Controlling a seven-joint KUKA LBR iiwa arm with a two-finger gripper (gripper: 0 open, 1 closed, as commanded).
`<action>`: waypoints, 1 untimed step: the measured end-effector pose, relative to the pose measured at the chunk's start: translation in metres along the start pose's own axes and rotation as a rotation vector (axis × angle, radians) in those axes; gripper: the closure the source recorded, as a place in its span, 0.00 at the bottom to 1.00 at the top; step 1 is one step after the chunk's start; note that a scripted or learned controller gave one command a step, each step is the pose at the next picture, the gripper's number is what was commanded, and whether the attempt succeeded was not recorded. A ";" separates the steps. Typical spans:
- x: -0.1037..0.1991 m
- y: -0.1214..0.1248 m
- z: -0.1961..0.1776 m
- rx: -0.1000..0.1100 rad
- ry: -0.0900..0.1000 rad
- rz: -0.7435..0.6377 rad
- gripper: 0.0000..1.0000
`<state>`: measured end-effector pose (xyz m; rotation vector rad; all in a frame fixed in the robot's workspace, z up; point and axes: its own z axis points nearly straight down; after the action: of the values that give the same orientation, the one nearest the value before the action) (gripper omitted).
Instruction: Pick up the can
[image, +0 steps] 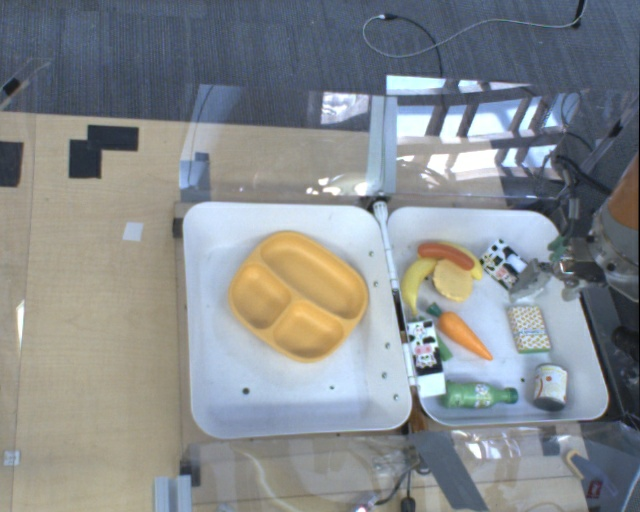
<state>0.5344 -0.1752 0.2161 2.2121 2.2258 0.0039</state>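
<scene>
Camera view, can (549, 385) upright in right bin's (596, 395) near corner, axis vertical

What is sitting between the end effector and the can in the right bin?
One thing does: the end effector hangs over the right bin's far right side, and the can lies at the near right corner. The tan cracker-like packet lies flat between them. It sits low, so a descent from above onto the can probably clears it.
</scene>
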 end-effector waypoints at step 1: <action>0.004 -0.011 -0.180 -0.004 -0.002 0.055 0.00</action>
<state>0.5228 -0.1713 0.3964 2.2691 2.1613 0.0065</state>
